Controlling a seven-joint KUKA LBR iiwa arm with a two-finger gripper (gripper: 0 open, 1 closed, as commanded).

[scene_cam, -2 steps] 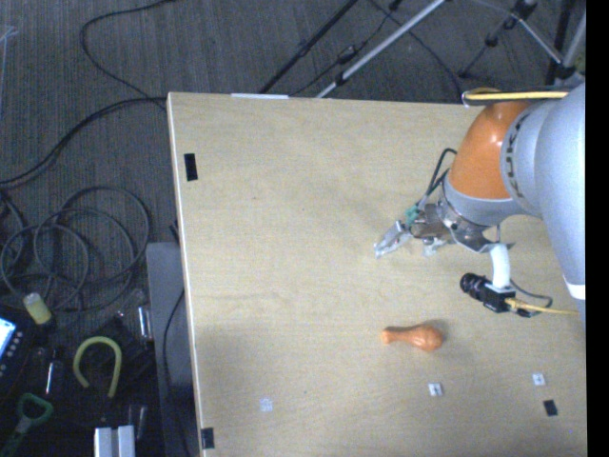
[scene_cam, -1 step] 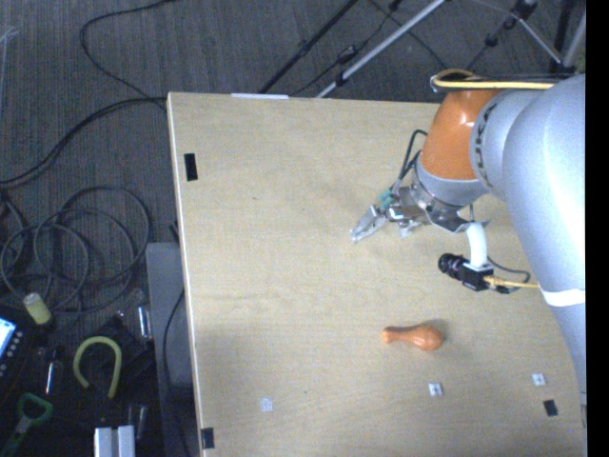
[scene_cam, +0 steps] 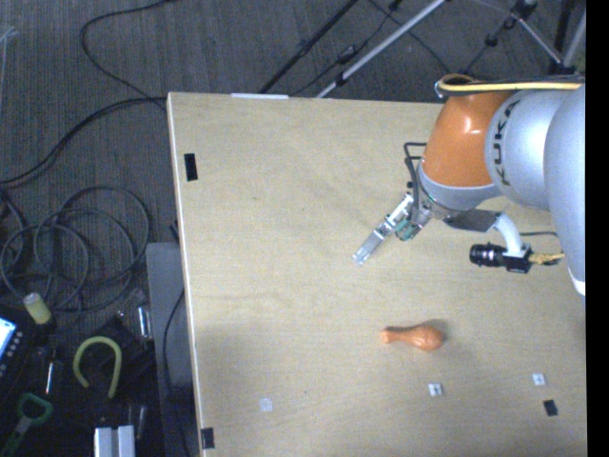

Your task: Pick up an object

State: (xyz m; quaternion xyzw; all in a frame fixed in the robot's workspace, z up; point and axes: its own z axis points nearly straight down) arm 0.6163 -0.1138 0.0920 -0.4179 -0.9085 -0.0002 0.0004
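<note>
A small orange gourd-shaped object [scene_cam: 416, 336] lies on the tan bench top [scene_cam: 285, 255], right of centre and towards the front. My gripper [scene_cam: 364, 252] reaches in from the right on the grey arm with the orange band [scene_cam: 461, 150]. It points down and to the left, with its tip over bare bench surface. The tip is up and to the left of the orange object, well apart from it, and nothing is seen in it.
A black mark [scene_cam: 190, 167] sits near the bench's left edge, and small tags [scene_cam: 435, 388] dot the front. A black cylinder [scene_cam: 500, 255] juts from the wrist. Cables [scene_cam: 76, 236] and tools cover the floor on the left; stand legs [scene_cam: 409, 17] cross behind.
</note>
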